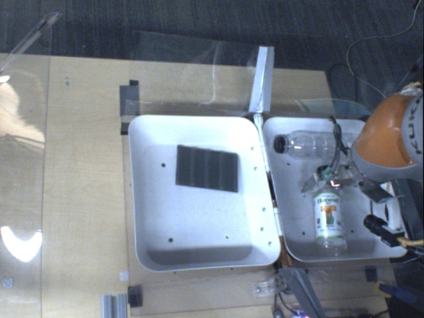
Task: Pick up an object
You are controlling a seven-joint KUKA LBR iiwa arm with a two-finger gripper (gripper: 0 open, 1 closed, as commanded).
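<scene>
- Bins side by side on the pale wooden worktop [73, 197], and we are looking down on both at a slant.
- Left bin [149, 177] carries a dark grey ribbed rectangle [207, 169], lying flat near its middle, a little toward the far side.
- Right bin [291, 237] has the action: two bottles in there.
- One clear bottle [306, 144] lies on its side along the far wall, dark cap pointing left toward the divider.
- The other bottle [329, 220], clear with a green and orange label, lies lengthwise toward the near wall, its cap end pointing up toward the arm.
- Arm [391, 138] comes in from the right, orange band big and bright above the wrist, reaching over the right bin.
- Hand [333, 177] sits low between the two bottles, just above the cap end of the labelled one; whether it touches is unclear.
- Its grip is lost in cables and glare, so apart or together, I cannot tell.
- A clear upright panel [262, 85] stands at the far edge, where the bins meet.
</scene>
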